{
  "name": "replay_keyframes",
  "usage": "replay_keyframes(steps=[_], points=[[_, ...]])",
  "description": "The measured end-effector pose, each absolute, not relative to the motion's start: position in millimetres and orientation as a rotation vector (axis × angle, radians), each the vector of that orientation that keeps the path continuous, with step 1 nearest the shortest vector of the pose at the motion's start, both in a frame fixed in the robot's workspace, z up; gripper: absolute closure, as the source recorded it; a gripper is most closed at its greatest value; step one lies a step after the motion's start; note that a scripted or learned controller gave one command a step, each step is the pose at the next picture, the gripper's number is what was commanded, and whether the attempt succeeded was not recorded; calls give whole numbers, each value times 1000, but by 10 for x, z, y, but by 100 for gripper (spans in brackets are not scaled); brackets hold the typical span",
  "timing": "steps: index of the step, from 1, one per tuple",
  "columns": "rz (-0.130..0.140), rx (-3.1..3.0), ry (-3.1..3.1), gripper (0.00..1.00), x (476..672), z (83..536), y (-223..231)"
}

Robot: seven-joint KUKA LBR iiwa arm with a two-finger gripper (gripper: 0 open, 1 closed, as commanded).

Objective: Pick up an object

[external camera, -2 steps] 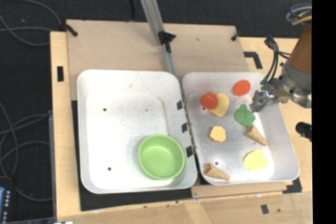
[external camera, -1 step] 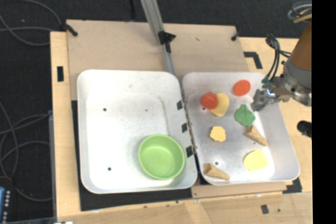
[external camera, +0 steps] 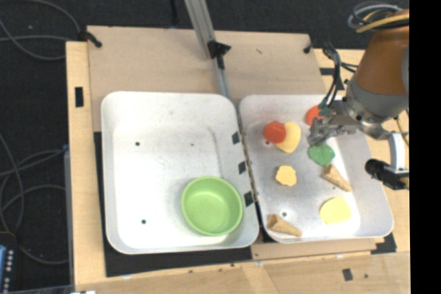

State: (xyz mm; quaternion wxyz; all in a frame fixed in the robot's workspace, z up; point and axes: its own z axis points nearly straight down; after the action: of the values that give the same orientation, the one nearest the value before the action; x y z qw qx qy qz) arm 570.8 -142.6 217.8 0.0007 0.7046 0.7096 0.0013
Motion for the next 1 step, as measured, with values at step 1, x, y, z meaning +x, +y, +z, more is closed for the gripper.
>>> replay_keyframes(steps=[1], points=[[4,2212,2231,100,5862,2145,-841]])
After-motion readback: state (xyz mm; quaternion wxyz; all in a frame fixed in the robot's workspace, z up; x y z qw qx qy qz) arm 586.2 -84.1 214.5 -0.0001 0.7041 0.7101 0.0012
